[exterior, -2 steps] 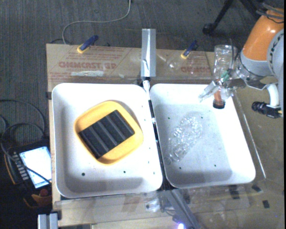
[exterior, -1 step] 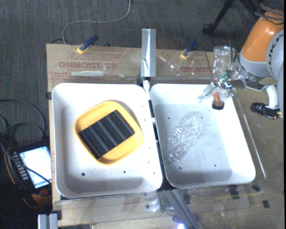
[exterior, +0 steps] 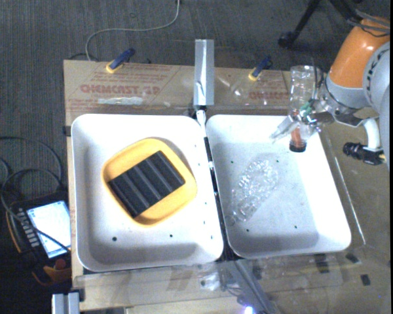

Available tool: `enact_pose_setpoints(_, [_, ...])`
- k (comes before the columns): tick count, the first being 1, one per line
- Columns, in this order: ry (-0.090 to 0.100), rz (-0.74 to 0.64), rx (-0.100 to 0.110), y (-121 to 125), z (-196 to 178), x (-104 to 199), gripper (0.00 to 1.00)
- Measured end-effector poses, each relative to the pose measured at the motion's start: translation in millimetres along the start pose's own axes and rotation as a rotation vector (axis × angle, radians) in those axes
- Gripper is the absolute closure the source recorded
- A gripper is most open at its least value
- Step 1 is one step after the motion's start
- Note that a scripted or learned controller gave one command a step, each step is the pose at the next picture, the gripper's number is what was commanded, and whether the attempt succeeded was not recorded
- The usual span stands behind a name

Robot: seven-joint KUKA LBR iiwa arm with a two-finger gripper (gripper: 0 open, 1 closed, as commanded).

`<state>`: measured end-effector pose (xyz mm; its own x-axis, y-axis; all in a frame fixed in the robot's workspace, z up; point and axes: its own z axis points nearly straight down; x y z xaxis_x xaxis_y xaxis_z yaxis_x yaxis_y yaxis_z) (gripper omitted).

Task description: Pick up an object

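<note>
A crumpled clear plastic bottle (exterior: 253, 188) lies in the middle of the right bin (exterior: 327, 221). A yellow block with a black ribbed top (exterior: 149, 180) rests in the left bin (exterior: 92, 227). My gripper (exterior: 295, 135) hangs over the far right corner of the right bin, up and to the right of the clear bottle and apart from it. A small dark orange tip (exterior: 297, 147) shows at its lower end. A clear plastic piece (exterior: 302, 84) stands just behind the gripper; whether it is held is unclear.
A metal divider post (exterior: 204, 70) stands behind the seam between the bins. Two blue-and-yellow clamps (exterior: 120, 59) (exterior: 260, 68) sit on the cardboard at the back. A tablet (exterior: 44, 226) lies on the floor at the left.
</note>
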<state>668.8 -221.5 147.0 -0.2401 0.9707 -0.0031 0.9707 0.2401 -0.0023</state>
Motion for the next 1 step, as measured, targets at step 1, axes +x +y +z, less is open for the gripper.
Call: enact_pose_setpoints(1, [0.0, -0.013, 0.0, 0.2, 0.3, 0.4, 0.0])
